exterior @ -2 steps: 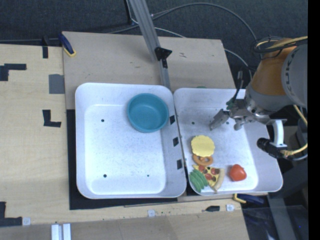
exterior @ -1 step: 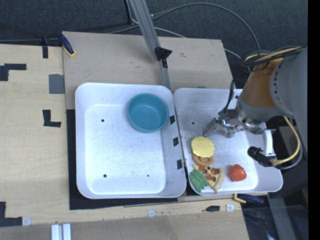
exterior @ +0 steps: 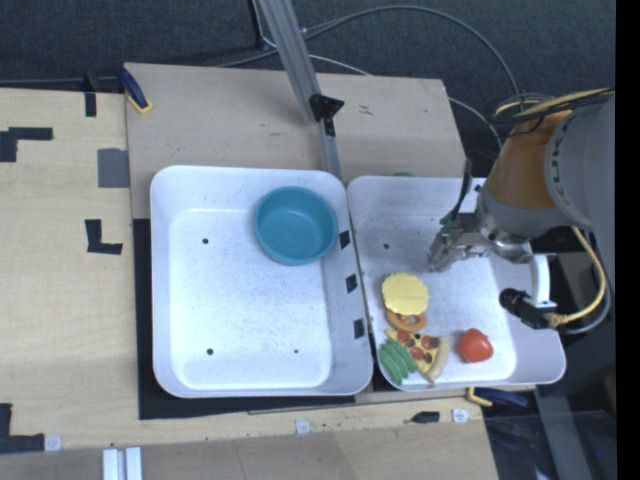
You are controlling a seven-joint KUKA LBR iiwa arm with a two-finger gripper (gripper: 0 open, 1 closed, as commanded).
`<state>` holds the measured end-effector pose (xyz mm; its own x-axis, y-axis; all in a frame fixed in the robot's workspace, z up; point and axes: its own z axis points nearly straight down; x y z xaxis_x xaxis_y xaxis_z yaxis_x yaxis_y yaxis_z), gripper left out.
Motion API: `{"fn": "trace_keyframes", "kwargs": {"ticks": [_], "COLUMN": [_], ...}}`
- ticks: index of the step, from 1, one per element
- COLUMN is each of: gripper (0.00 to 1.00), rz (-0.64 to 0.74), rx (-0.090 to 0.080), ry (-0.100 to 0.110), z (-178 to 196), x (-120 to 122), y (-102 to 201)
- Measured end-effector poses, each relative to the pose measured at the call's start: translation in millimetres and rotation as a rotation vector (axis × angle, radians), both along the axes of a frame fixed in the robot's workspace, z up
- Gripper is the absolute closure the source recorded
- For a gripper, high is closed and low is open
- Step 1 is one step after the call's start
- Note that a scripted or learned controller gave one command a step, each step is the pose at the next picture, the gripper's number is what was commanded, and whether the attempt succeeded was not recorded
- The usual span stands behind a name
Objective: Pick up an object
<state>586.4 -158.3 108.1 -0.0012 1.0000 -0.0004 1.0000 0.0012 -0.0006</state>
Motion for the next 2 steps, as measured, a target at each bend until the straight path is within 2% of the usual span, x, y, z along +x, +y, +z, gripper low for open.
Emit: {"fn": "trace_keyframes", "kwargs": {"ticks": [1, 2], "gripper": [1.0, 1.0], "rz": [-0.001, 0.0], "rx": [0.0, -0.001], "ry": [-0.004, -0.005], "z": [42.9, 105.0], "x": [-3.5, 0.4], "y": [1.3, 1.7]}}
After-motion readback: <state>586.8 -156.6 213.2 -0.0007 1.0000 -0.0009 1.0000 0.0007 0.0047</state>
